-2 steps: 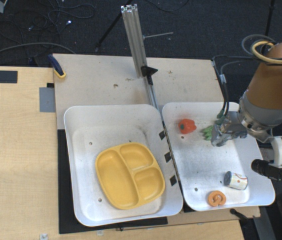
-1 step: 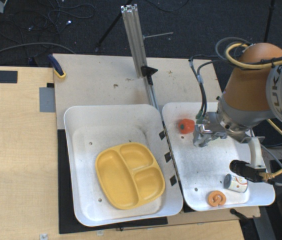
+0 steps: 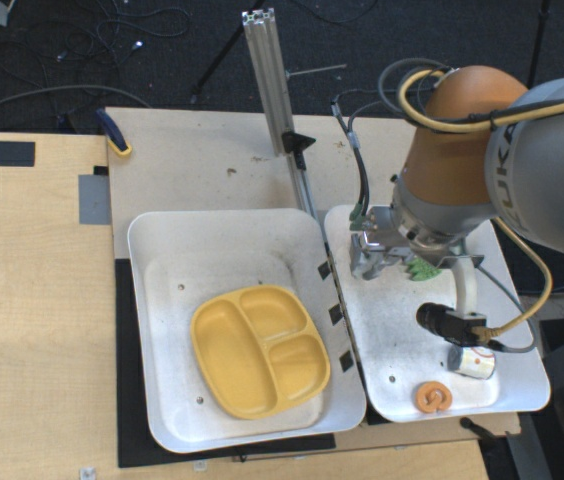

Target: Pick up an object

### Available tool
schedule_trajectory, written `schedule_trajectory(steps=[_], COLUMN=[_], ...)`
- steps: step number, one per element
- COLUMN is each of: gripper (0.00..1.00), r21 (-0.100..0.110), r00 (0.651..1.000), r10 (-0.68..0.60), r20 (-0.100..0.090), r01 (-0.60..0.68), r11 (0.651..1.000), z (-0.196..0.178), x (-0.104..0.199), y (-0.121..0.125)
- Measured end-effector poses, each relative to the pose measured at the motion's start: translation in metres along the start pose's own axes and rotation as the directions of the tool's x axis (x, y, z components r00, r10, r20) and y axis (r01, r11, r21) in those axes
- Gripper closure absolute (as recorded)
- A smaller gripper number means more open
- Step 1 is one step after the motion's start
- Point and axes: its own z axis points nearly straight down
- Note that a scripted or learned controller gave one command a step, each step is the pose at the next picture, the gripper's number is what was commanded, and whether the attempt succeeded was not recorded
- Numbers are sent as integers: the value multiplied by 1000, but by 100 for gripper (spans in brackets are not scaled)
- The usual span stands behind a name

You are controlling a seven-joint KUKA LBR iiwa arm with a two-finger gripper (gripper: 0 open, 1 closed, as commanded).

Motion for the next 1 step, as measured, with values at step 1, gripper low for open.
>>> schedule_trajectory(steps=[1], gripper=[100], r21=[0], r00=[1000], r10=[0], r20=[1], r01=[0], r11=[1000], z=[7], x=[58], y=[22])
